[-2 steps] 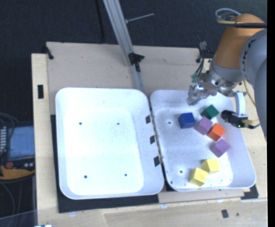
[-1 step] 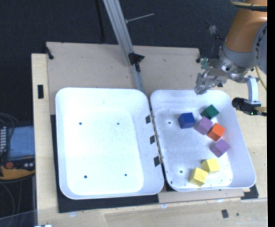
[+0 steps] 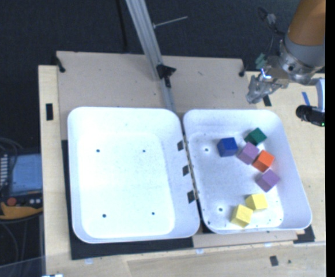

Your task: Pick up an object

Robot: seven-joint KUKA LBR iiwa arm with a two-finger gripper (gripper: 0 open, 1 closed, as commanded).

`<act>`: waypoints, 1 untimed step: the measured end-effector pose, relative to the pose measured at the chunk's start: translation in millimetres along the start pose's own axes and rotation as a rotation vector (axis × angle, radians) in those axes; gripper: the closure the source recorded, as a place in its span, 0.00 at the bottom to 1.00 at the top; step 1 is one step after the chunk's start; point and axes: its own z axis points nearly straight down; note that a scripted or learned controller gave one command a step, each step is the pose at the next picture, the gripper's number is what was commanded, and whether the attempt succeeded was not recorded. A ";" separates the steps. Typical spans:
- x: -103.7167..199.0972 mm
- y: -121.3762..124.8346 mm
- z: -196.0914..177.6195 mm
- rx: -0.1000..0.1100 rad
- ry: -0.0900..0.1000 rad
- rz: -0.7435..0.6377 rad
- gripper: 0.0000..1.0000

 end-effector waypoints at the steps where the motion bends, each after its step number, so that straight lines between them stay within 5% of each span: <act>1: 56.5 3.2 10.9 0.008 0.003 -0.001 1.00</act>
